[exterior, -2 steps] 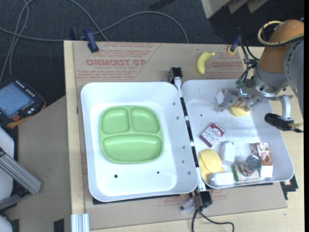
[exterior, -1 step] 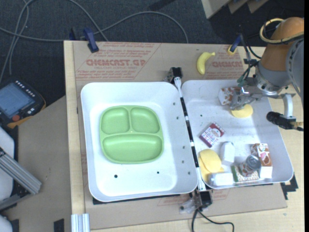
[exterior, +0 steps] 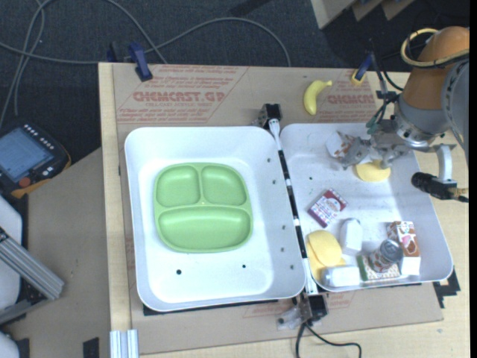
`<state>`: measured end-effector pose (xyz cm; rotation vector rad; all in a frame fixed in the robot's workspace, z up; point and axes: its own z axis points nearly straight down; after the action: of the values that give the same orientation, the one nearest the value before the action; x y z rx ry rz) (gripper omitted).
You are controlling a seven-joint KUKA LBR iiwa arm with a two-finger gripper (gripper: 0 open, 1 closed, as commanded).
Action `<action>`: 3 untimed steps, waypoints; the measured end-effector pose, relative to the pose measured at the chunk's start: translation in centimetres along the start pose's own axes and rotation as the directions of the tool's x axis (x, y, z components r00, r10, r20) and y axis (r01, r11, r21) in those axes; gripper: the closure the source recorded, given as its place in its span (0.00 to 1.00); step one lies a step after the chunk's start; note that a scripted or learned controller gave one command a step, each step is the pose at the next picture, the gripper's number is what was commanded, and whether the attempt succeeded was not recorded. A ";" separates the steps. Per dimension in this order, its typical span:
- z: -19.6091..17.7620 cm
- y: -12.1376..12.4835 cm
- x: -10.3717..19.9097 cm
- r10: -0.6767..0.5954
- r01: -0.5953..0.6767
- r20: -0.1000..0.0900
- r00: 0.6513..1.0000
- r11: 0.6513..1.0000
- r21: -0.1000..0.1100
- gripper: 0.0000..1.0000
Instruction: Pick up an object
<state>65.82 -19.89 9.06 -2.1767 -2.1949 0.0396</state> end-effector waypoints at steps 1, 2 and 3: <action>0.5 -1.4 -1.4 0.007 -0.006 0.013 1.000 0.999 -0.052 0.00; 1.0 -0.1 2.4 0.006 -0.006 0.020 1.000 1.000 -0.015 0.00; 0.9 0.2 0.0 0.001 -0.001 0.004 1.000 1.000 -0.012 0.00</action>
<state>65.95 -19.91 8.10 -2.1856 -2.2021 0.0316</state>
